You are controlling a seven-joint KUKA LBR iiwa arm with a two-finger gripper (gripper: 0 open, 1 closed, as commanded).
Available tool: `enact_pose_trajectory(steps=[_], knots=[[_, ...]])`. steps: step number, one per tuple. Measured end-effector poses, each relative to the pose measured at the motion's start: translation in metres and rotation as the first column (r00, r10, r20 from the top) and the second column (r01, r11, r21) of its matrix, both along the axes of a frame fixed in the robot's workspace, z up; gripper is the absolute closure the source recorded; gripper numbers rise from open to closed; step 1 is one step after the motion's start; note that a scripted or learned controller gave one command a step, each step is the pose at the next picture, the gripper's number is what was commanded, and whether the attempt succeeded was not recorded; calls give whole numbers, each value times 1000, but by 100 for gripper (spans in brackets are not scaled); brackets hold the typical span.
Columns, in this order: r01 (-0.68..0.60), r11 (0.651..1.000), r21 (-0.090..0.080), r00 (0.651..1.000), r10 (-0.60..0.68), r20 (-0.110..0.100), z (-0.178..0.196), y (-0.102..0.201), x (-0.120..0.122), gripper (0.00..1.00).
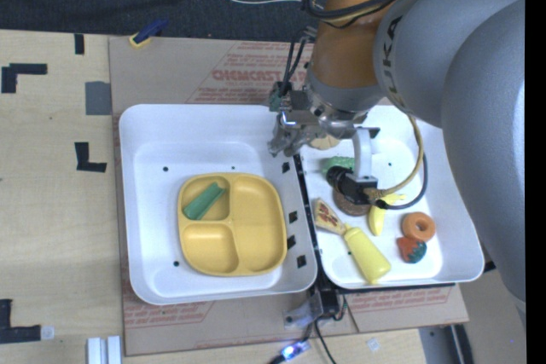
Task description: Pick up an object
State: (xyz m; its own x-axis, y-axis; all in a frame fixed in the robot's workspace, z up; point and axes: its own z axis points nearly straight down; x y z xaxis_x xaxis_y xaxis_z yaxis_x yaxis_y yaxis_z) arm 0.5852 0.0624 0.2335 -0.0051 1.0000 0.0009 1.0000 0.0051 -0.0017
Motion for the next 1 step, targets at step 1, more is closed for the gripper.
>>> enact_pose_trajectory(steps=[1], knots=[[3, 1000, -3, 1000, -3, -3, -20, -4, 8, 100]])
